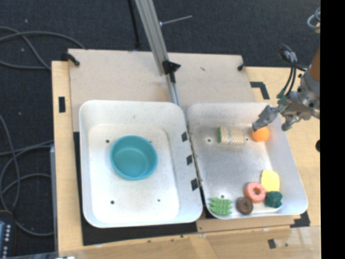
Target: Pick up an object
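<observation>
While gripper (276, 117) hangs open, empty, left bin (97, 117) holds teal bowl (133, 156), right bin (215, 115) toys.

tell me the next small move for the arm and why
Probably a short slide toward the camera view's left, then down. The gripper sits at the right bin's upper right rim, one finger beside the orange ball, so the ball is not yet between the jaws.

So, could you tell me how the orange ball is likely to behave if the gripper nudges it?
The orange ball looks round and smooth, so it would probably roll. It sits near the bin wall, which may stop it.
</observation>
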Tool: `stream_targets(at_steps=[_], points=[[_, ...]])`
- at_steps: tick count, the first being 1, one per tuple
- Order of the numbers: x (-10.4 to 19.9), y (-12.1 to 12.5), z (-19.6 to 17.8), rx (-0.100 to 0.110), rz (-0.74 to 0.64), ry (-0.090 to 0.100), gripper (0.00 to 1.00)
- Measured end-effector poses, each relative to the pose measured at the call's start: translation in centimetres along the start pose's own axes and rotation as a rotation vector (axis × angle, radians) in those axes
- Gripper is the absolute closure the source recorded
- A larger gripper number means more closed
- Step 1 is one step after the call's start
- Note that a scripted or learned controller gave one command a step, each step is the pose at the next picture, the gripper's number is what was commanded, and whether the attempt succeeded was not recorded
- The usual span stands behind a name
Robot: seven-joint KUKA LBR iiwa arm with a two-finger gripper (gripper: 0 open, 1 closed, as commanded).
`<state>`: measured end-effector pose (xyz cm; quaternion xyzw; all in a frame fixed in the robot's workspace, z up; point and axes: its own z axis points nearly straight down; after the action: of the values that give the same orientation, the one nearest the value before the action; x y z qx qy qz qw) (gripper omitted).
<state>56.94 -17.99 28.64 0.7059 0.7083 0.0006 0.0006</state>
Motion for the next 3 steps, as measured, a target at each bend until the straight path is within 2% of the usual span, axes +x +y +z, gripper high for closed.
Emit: stream_targets(at_steps=[1, 2, 3], points=[[0.0, 0.0, 0.0, 0.000, 0.000, 0.000, 0.00], [0.2, -0.9, 4.8, 0.005, 0.004, -0.002, 0.00], [-0.6, -0.8, 9.2, 0.005, 0.005, -0.002, 0.00]])
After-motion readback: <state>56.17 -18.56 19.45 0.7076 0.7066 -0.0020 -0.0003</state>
